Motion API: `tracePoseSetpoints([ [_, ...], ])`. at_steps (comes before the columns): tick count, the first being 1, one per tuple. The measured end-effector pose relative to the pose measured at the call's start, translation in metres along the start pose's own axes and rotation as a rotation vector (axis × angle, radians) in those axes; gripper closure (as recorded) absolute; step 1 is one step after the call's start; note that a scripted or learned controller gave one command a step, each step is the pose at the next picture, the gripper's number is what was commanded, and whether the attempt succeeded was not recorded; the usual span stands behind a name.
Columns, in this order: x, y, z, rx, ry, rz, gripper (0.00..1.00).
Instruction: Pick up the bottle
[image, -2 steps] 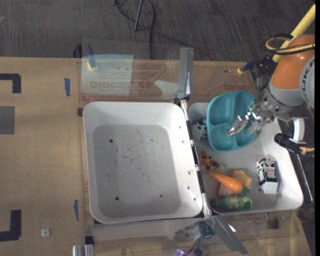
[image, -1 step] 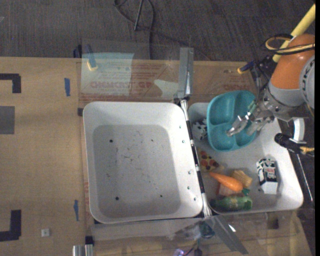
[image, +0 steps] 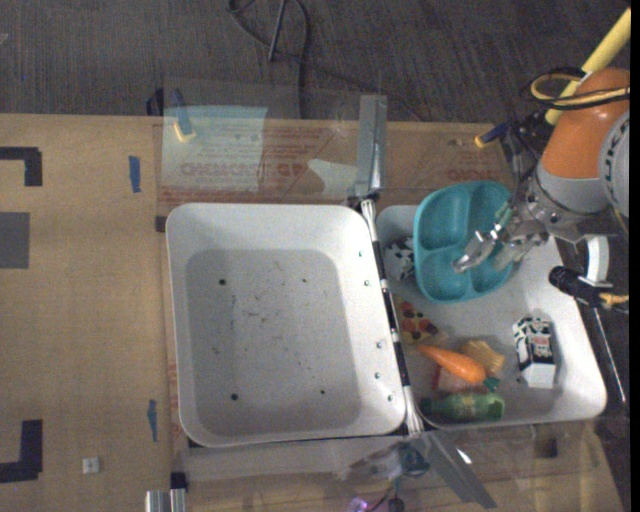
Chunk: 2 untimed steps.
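Bins (image: 275, 225) matt white plastic; teal tray (image: 450, 225) smooth plastic; bench (image: 80, 330) matt wood-like board; bottle (image: 465, 406) glossy green plastic; gripper (image: 487, 250) shiny metal.

A pale wooden desk (image: 80, 330) with blue tape marks (image: 134, 173); dark carpeted floor (image: 400, 50) lies at the far side.

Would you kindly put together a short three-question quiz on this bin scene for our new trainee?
1. True or false: the green bottle lies in the left bin.
2. Which thing is the gripper above? A) teal divided plate B) carrot C) milk carton
3. Fill in: the bottle lies just below the ____ in the view.

Key: 1 false, it lies in the right bin; 2 A; 3 carrot.
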<state>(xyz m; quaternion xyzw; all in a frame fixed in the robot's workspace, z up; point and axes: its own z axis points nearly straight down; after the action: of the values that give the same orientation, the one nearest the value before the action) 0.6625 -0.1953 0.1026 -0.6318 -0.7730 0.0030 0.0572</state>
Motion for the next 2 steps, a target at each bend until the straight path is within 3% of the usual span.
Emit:
tracePoseSetpoints([
  [1,-0.0001,0.0,0.0,0.0,-0.001,-0.009,0.0],
  [2,0.0055,-0.001,-0.0005,-0.008,-0.023,-0.012,0.0],
])
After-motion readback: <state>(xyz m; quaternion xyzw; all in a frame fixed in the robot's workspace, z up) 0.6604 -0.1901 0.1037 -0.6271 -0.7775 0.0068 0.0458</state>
